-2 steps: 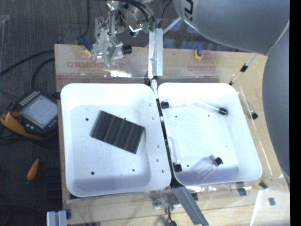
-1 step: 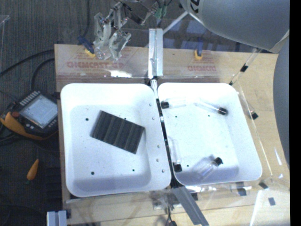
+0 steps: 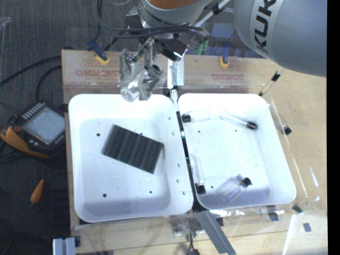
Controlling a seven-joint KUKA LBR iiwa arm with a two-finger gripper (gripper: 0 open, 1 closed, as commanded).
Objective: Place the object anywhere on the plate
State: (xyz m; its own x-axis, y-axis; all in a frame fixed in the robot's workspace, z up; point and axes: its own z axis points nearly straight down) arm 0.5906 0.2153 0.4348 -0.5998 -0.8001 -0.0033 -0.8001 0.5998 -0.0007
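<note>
While the gripper (image 3: pixel 139 83) hangs over the left bin's (image 3: pixel 85 110) back rim, we see clear plastic between its jaws.
Dark ridged plate (image 3: pixel 133 148) lies in that bin.

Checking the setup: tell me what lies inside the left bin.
One dark ribbed plate lies flat inside the left bin, tilted. Whatever is under it is covered.
</note>
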